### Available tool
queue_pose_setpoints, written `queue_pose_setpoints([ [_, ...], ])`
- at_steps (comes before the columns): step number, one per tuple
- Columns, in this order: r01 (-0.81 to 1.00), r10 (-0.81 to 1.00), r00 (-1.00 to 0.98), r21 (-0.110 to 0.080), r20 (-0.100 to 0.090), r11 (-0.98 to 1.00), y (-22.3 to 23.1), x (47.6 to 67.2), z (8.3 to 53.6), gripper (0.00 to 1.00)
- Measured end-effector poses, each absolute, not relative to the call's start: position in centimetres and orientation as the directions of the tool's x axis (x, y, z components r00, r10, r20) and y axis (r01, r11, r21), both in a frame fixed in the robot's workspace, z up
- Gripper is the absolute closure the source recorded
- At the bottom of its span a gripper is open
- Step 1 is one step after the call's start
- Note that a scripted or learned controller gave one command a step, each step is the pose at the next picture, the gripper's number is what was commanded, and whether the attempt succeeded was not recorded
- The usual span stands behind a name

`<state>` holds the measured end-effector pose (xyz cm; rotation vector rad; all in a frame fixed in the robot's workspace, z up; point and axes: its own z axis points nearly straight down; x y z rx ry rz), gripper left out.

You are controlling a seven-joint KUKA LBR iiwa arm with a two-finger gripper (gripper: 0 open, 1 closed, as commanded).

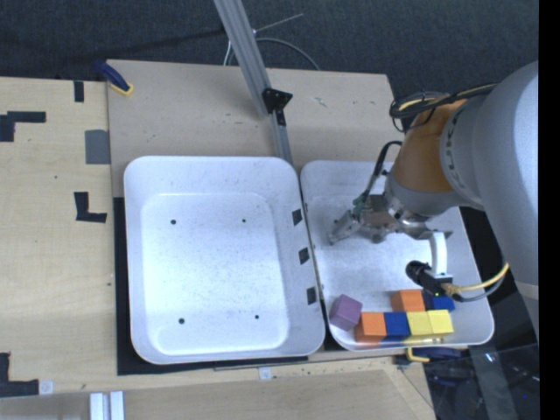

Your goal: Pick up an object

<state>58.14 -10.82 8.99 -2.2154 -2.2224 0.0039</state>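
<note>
The arm reaches in from the right and its hand [344, 227] hangs low over the right bin [350, 178], near the bin's left wall. The two thin fingers [337, 231] point left and are spread a little. Nothing sits between them, so the hand is let go and holds nothing.

The blocks lie in a bunch at the near edge of that bin, well apart from the hand. There is a purple block [346, 311], an orange block [373, 324], a blue block [396, 324], and two yellow blocks [430, 323] in a row. A second orange block [407, 301] sits just behind the row, with something dark blue beside it.

I think the pick-up has not started yet. The hand is in the bin but not over any block. Next it needs to move toward the near edge, get right above one block, go down with fingers on both sides, and squeeze.

The purple block looks easiest, as it sits at the end with room on its left. It is turned a bit, one corner toward the left bin [210, 252]. It looks like a cube, so it has no clear long side. The row of blocks runs left to right.
</note>
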Motion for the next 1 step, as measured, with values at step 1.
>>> queue_pose_setpoints([
  [1,1.0,1.0,-0.005,0.006,0.001,0.005,-6.38,57.14,19.65,0.0],
])
